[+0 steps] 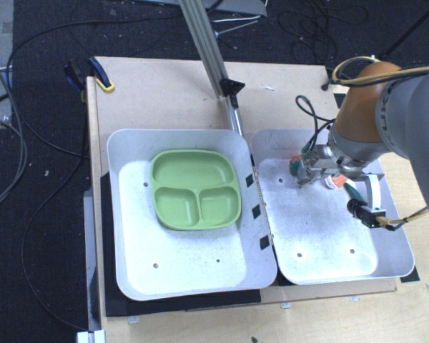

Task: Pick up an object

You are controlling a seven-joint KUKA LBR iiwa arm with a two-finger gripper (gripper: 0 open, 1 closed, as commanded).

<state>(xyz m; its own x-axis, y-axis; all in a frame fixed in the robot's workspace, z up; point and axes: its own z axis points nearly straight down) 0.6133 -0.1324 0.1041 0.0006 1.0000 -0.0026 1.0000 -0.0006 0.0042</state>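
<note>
Reaching in from the right, bent down over the right bin (329, 263), orange band above the wrist. Gripper (304, 177) low near that bin's far edge, close to its floor. Grip state: cannot tell. Small teal and orange-red items (334, 181) just beside the wrist, partly hidden. Green divided plate (196, 189) flat in the left bin (179, 270), toward its far edge.
</note>
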